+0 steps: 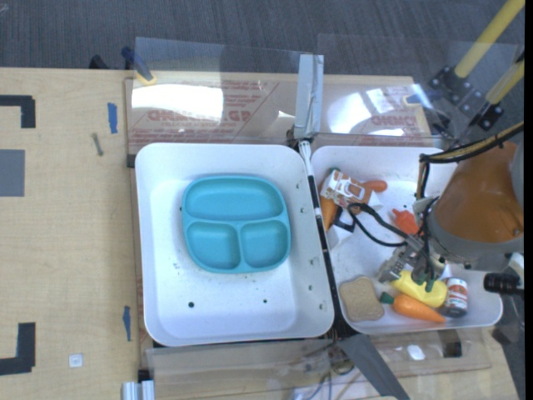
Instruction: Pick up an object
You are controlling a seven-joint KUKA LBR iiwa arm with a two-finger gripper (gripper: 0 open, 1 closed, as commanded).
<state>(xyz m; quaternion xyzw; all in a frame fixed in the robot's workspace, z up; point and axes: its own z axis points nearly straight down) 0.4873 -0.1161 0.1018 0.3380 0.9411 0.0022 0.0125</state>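
Note:
The right bin (366, 161) holds several small items. At its front lie a tan bread slice (360, 298), a yellow toy (419, 287), an orange carrot (418, 308) and a small red-capped jar (455, 296). Farther back are a white and orange packet (346, 190) and a small orange piece (405, 221). My gripper (408, 265) hangs low over the front of this bin, right above the yellow toy and just right of the bread slice. The grey wrist with its orange band (476, 198) covers the bin's right side.
The left bin (158, 248) contains a blue divided plate (236, 223). A black cable (375, 223) loops across the right bin's floor. A raised divider (315, 215) separates the bins. A clear plastic panel (216, 98) stands behind them.

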